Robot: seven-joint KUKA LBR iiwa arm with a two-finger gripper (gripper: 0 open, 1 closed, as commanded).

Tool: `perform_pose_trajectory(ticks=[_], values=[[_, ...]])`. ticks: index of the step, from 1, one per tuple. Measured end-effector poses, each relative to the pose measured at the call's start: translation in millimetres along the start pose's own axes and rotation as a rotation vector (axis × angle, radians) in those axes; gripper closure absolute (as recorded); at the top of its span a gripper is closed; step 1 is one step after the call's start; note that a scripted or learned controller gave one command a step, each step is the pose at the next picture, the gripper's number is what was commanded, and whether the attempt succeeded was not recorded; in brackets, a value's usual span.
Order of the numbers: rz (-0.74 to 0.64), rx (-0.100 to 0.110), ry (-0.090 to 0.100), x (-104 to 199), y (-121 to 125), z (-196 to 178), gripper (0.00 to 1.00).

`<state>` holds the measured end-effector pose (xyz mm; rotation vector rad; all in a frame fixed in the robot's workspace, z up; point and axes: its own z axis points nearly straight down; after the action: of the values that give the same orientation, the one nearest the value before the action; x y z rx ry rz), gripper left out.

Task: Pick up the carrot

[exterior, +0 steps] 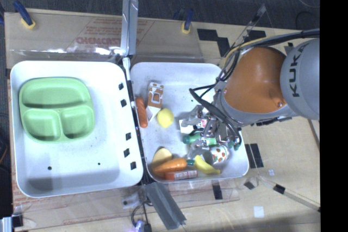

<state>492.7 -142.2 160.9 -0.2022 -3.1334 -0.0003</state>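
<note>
The carrot (169,164) is orange with a green top and lies flat near the front wall of the right bin (179,69), pointing left to right. My gripper (200,130) hangs over the right half of that bin, a short way up and to the right of the carrot. The wrist and cables hide its tips. Nothing shows as being held.
Around the carrot lie a banana (206,166), a pale slice (161,155), a small brown bar (183,174) and a white-and-red item (219,155). A lemon (165,117), a reddish sausage (142,112) and a small carton (155,94) lie further back. The left bin (65,176) holds a green divided tray (56,108).
</note>
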Motion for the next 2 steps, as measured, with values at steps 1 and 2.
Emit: perform_pose_trajectory(ticks=[1, 2], values=[[-0.434, 0.003, -0.023, 13.2, 28.2, 65.4, 0.0], [-0.436, 0.003, -0.018, 13.6, 28.6, 55.7, 1.0]])
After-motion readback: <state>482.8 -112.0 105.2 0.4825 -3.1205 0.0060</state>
